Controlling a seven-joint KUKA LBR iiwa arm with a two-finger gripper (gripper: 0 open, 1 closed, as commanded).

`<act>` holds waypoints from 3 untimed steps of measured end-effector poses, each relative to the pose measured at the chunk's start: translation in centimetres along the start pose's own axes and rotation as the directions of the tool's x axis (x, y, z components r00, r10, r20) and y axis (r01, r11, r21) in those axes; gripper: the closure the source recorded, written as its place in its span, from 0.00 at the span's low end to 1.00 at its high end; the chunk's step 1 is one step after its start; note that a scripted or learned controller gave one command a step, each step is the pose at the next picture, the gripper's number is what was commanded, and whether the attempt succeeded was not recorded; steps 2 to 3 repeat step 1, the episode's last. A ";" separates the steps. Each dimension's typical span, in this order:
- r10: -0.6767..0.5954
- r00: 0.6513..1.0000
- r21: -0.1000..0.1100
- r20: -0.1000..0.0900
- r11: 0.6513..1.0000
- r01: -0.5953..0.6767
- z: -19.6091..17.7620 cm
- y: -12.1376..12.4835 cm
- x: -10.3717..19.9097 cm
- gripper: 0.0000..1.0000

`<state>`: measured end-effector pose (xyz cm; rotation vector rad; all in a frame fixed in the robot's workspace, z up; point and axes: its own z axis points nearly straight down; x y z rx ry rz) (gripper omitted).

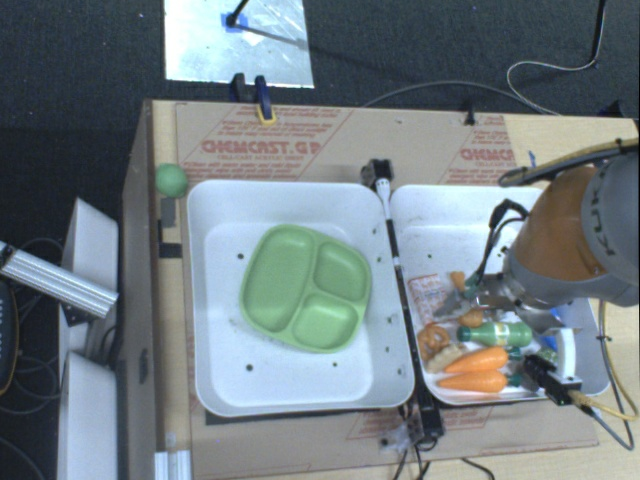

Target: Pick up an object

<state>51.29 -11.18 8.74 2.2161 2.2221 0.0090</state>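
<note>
The right bin (pixel 440 218) holds a pile of small items in its near half: a green bottle (pixel 497 335), two orange carrots (pixel 477 368), a brown pretzel-like piece (pixel 436 342) and a printed packet (pixel 427 292). My gripper (pixel 470 298) reaches down into this bin from the right, its tip just above the bottle and beside the packet. The wrist and the orange band (pixel 560 233) cover much of the bin's right side. A green divided plate (pixel 305 288) lies in the left bin (pixel 220 268).
A green ball (pixel 171 179) sits on the bench at the left bin's far left corner. A dark divider strip (pixel 395 258) runs between the bins. Cables hang near the wrist, and cardboard surrounds both bins.
</note>
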 end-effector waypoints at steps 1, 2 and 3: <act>-0.002 1.000 -0.004 0.001 1.000 0.002 -1.1 0.1 0.0 1.00; -0.002 1.000 -0.004 0.001 1.000 0.002 -1.1 0.1 0.0 1.00; -0.002 1.000 -0.004 0.001 1.000 0.002 -1.1 0.1 0.0 1.00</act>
